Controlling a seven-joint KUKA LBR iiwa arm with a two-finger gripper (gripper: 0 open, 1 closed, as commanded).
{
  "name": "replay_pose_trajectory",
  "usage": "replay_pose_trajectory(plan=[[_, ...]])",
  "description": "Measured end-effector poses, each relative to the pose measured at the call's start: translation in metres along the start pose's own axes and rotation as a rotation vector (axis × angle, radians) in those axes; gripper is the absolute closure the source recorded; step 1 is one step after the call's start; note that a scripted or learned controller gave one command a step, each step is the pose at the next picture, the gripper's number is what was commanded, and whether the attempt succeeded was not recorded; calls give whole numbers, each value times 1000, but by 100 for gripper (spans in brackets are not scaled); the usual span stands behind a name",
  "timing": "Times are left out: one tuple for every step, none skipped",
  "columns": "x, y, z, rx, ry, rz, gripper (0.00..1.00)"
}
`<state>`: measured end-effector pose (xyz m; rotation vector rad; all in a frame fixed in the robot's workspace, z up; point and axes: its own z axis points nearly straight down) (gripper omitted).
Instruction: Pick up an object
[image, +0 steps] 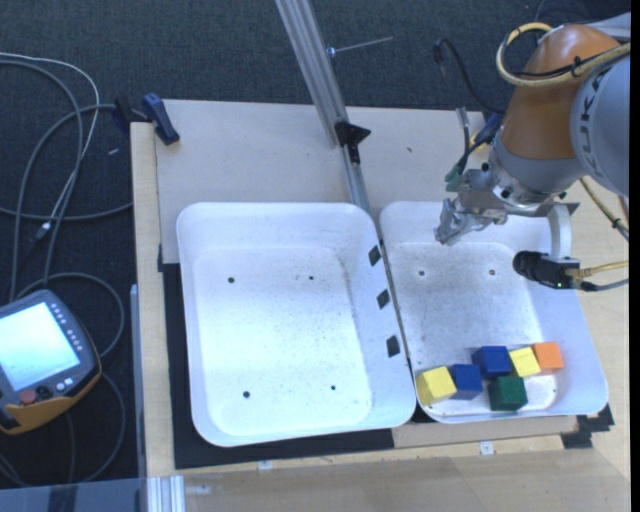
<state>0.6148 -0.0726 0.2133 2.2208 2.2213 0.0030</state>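
I log jaws (449, 232) over right bin (572, 330), grip unreadable, coloured blocks (491, 373) well below, apart.

We see the left bin (280, 320) with its whole floor bare, so a gripper could come down anywhere inside it. In the right bin (480, 300) the far and middle floor lie free; the crowd sits at the near edge, where a yellow block (436, 384), two blue blocks (466, 379) (492, 360), a green block (507, 392), another yellow block (524, 361) and an orange block (548, 354) huddle together, most of them touching or nearly so, leaving little room between them. The gripper (452, 226) hangs over the far left corner of that bin. A slanted metal rail (325, 95) crosses above the bench, ending near the seam between the bins, and black clips (383, 298) line that seam.
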Motion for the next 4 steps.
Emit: replay_pose_trajectory(plan=[[52,50,14,-2,1,-7,100],[49,50,2,-3,-2,-3,100],[-135,5,8,3,-5,7,100],[-70,24,98,10,4,-5,100]])
